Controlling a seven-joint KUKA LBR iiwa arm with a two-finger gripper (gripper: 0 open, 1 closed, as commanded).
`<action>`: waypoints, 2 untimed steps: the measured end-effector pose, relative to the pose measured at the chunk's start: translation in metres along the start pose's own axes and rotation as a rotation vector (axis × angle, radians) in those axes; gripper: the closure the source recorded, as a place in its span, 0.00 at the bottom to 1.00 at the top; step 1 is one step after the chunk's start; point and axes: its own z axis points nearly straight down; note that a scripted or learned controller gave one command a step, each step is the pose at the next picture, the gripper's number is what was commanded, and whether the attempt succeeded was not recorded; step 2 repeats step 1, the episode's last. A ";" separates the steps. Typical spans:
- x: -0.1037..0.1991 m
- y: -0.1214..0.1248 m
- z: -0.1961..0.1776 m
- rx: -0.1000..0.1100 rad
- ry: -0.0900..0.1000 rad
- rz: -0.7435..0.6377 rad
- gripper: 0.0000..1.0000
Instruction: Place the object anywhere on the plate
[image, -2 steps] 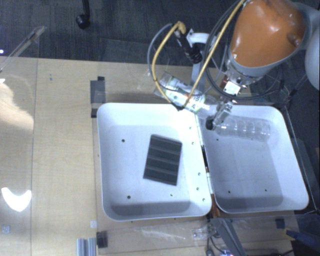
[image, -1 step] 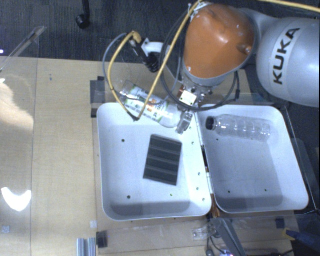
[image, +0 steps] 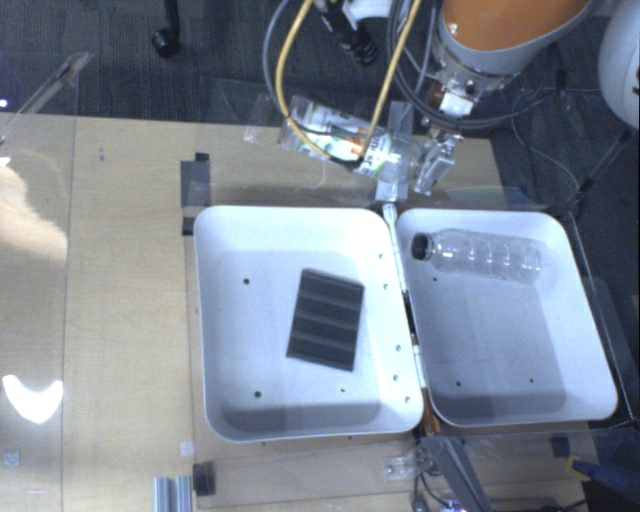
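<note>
Fingers (image: 432, 165) stand apart with nothing between them, and bare desk shows through the gap. The gripper (image: 407, 190) hangs at the upper middle of the frame, over the strip of desk (image: 110, 300) just beyond the far rims of the two bins, close to where the rims meet. Above it the arm (image: 500, 25) enters from the upper right, its orange band at the top edge. A yellow cable (image: 380, 105) loops down from the top of the frame to the gripper body, with black cables beside it.

The bottle (image: 485, 255) lies on its side in the right bin (image: 590, 340), in the upper part of that bin near the far wall. It is clear plastic with a ribbed body, and its dark cap points left toward the wall shared with the other bin. It is below and right of the gripper and apart from it.

The plate (image: 326, 320) is a dark, ridged rectangle lying flat near the middle of the left bin (image: 215, 330), slightly tilted so that its long sides lean to the right. It touches none of the walls. The bottle and the plate are well apart, in different bins, with the shared rims between them.

A black bracket (image: 195, 185) sits on the desk just beyond the upper left corner of the left bin.
</note>
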 end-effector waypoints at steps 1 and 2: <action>-0.082 -0.058 0.073 -0.004 -0.011 -0.096 1.00; -0.082 -0.058 0.073 -0.004 -0.011 -0.096 1.00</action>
